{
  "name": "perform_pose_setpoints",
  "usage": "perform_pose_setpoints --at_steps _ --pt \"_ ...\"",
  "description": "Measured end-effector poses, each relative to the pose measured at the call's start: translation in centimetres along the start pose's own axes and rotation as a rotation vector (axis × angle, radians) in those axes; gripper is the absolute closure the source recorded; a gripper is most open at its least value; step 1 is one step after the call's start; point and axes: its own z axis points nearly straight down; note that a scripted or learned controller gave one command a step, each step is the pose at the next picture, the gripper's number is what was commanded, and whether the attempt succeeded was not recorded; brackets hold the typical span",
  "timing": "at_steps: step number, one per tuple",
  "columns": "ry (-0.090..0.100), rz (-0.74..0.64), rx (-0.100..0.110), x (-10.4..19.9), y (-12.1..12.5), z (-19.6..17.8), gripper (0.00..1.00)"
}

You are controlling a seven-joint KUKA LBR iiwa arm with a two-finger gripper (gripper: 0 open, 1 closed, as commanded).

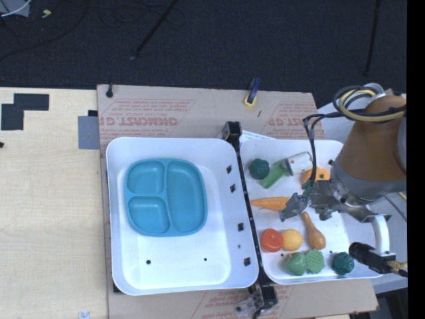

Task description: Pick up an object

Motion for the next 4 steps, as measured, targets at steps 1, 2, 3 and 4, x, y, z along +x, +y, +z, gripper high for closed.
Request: perform_pose_setpoints --at_steps 1,2,3,4 --pt "-0.001 -0.002 -0.009 0.0 0.2 -0.4 0.0" --pt "-0.001 -0.001 -0.004 -0.4 -0.3 4.2 0.0" --pt "0.0 -0.001 -0.018 0.0 0.4 8.3 0.0" --pt "-0.001 -0.001 -0.008 0.1 0.4 11.5 0.0"
